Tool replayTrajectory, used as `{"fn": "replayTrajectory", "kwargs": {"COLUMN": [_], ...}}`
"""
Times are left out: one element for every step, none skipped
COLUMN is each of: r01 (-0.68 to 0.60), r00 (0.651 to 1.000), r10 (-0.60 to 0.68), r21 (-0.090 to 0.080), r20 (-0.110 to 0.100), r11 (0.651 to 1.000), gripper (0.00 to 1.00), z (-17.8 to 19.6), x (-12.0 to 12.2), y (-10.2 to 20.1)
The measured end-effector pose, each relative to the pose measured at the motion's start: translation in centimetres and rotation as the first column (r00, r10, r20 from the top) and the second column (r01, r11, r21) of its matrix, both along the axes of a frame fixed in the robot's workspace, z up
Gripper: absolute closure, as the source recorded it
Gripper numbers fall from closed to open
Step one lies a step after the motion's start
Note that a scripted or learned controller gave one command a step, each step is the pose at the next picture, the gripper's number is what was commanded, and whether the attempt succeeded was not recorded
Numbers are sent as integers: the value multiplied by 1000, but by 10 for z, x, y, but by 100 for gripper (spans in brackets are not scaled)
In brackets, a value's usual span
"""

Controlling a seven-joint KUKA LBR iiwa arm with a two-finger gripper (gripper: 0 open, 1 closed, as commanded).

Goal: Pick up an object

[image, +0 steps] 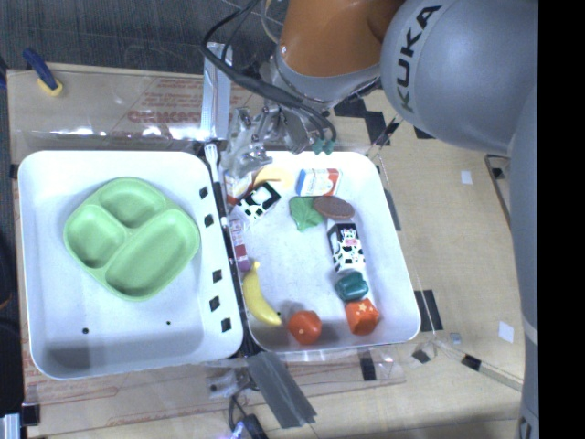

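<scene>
The likeliest target was the black-and-white checkered block (260, 199), which lay directly under the tool (249, 149) in the far left corner of the right bin (395, 273), close against the wall shared with the left bin (37, 337). A yellow piece (272, 176) sat touching it, just beyond and slightly to the tool's right. Whether the tool's parts stood apart or together could not be told; the metalwork there was tangled with cables and glare, and nothing could be seen held in it.

The main risk was crowding. With the block hard by the bin wall, a descent could have landed on the rim or wedged against it, leaving no room to close round the block. The yellow piece could have been caught together with the block, or nudged it aside.

Further from the tool, a small carton (317, 182), a green lump (303, 213) and a brown oval (335, 208) lay clustered; a sideways drift might have knocked them. Well away, toward the near side, lay a cow-patterned box (345, 248), a teal piece (351, 287), two orange-red blocks (363, 315) (305, 326) and a banana (259, 302). The green divided plate (132, 237) in the left bin, on the desk (448, 208), was clear of any trouble.
</scene>
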State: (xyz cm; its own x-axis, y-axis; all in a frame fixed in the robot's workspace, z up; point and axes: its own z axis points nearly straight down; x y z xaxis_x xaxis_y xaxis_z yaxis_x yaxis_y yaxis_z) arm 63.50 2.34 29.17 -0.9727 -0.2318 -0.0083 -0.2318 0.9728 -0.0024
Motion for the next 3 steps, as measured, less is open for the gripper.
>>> {"fn": "replayTrajectory", "kwargs": {"r01": [92,-20,87], "r00": [996,1000,996], "r10": [-92,20,-87], "r21": [1,0,0], "r20": [-7,-13,-1], "r11": [996,1000,996], "gripper": [100,100,100], "z": [-14,-102,-21], "x": [-92,-129,-79], "y": [29,-2,-18]}}
